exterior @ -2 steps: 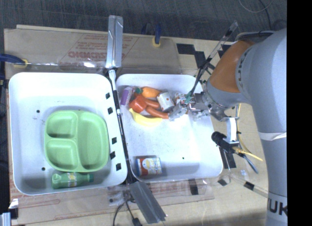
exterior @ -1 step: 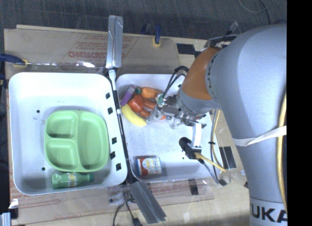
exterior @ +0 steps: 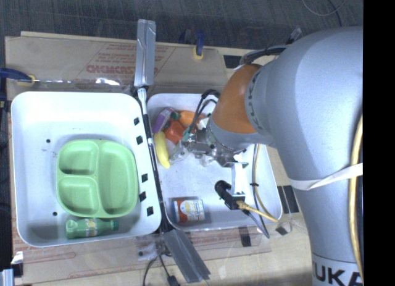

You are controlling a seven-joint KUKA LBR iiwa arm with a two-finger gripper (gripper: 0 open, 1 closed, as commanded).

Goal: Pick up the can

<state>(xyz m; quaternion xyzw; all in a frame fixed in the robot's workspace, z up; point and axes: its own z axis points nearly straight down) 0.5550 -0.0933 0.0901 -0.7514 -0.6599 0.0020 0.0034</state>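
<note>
The can (exterior: 187,210) lies sideways at the right bin's near edge.

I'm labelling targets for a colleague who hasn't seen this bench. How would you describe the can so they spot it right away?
Look at the right-hand white bin, the one the grey arm reaches into. Along its near edge, apart from the cluster of toy food further back, lies the can. It is a short cylinder on its side with an orange-red label and metal ends, unlike the yellow banana and the green bottle in the other bin.

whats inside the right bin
In the right bin: a can lying near the front wall, a banana, and orange and purple items at the back. The arm covers its middle, so anything beneath is hidden.
</note>
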